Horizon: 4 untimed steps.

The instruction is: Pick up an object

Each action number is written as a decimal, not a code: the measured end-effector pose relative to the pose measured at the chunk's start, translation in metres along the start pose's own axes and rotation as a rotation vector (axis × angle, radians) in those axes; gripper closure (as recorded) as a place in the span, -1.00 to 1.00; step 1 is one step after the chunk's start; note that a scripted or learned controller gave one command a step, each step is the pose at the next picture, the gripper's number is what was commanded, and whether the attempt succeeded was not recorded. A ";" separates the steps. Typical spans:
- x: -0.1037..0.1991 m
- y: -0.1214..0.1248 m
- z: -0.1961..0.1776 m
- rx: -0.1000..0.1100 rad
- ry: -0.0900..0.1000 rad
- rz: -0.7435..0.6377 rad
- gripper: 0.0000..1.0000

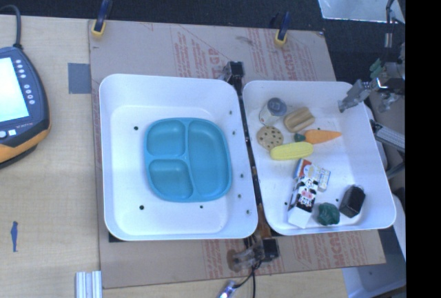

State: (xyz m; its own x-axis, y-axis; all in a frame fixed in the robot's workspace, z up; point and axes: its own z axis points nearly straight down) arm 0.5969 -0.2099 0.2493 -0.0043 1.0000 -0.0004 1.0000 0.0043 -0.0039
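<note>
Wooden bench (48, 207) under you carries a sheet of printed cardboard (207, 48), held at its far edge by two clamps, and on that sit two shallow white bins side by side. Take the right bin (375, 172) as your landmark: everything worth picking lies inside it. Near its far wall you have a small grey round thing (276, 107), a tan bread roll (298, 118) and a cookie (269, 136); toward its middle a yellow corn cob (291, 150) lies just beside an orange carrot (322, 136); nearer its front wall stand a small milk carton (304, 196), a green lump (328, 214) and a black block (352, 201). Left of it, the other bin (114, 152) holds a blue divided plate (187, 159). Your gripper (357, 93) sits over the right bin's far right corner; whether the jaws are apart or together, I cannot tell. Nothing is lifted yet. You would do well to choose the black block or the carrot, which have some room around them, and come straight down. Left of the bins rests a handheld control pad (17, 107); beyond the bench the floor is dark.
</note>
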 end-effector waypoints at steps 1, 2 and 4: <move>0.062 0.004 0.068 0.001 0.000 -0.002 -1.00; 0.065 -0.064 0.158 0.002 0.000 -0.002 -1.00; 0.075 -0.071 0.158 0.001 0.000 -0.001 -1.00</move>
State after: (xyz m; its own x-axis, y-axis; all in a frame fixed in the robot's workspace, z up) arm 0.5254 -0.1351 0.0915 -0.0053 1.0000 -0.0003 1.0000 0.0053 -0.0050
